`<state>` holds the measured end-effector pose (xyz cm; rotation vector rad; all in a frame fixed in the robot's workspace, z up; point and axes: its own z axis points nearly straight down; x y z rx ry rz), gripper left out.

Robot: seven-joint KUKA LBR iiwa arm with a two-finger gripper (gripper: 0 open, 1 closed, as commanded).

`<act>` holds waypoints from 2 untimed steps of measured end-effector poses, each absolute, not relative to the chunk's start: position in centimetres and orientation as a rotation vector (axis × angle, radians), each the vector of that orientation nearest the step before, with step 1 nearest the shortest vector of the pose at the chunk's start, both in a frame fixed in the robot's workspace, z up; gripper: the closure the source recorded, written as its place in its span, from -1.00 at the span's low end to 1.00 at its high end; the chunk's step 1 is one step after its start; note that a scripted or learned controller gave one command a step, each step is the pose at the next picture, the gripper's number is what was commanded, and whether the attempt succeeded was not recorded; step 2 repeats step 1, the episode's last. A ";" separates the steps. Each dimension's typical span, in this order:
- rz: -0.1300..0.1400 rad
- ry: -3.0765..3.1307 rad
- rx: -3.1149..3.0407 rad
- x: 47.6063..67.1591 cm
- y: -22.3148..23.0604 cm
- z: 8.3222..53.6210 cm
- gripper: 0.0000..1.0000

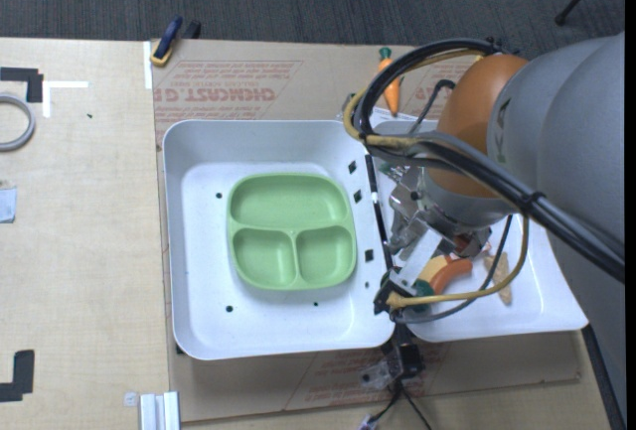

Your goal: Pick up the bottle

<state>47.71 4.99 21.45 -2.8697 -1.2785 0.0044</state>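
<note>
Right bin (556, 314) (mostly behind arm (556, 140))

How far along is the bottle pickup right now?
Done: the arm has reached over the right bin. In hand: the claw is low among the orange and yellow items there, but no bottle can be made out between its fingers. Left: a confirmed grasp and lift. The green divided plate sits in the left bin.
</note>
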 end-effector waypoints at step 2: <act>0.005 -1.513 -2.753 47.7 14.5 20.7 1.00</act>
